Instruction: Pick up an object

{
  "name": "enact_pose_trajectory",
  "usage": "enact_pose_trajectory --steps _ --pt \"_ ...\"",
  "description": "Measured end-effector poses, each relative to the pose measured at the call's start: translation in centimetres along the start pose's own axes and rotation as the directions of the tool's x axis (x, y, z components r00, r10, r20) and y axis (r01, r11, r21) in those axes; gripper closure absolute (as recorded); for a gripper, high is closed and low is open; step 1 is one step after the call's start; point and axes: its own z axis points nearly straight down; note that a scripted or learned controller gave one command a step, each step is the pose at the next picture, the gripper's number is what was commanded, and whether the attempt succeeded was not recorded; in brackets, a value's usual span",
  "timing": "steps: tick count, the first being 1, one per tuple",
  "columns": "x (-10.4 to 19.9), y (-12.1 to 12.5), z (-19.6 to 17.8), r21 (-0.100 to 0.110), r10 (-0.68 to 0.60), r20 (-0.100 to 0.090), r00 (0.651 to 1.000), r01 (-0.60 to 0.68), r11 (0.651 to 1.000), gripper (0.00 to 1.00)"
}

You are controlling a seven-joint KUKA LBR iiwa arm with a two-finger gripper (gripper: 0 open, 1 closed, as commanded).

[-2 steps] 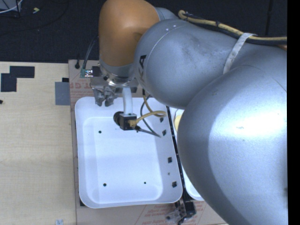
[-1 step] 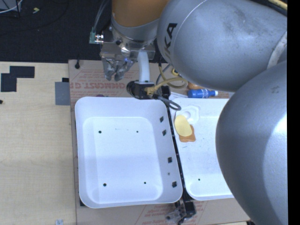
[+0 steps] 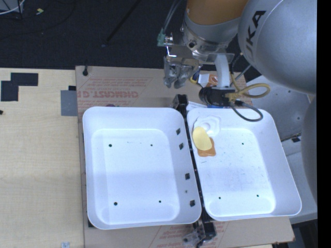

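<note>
- The gripper point(image 3: 177, 79) is seen hanging above the back edge of the bins, over the cardboard sheet point(image 3: 124, 89), with nothing caught between its fingers; open or shut can't really be told from this angle.
- A yellow object point(image 3: 202, 138) is found in the right bin point(image 3: 269, 190), tucked in the back-left corner, lying partly on an orange piece point(image 3: 208, 152).
- A small white object point(image 3: 209, 124) is parked just behind it.
- The left bin point(image 3: 95, 164) is set right beside it.
</note>
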Motion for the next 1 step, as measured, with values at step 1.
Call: enact_pose_trajectory --steps 1 --pt "11.85 0.61 0.67 0.004 -0.020 -0.007 1.000 0.020 1.000 1.00"
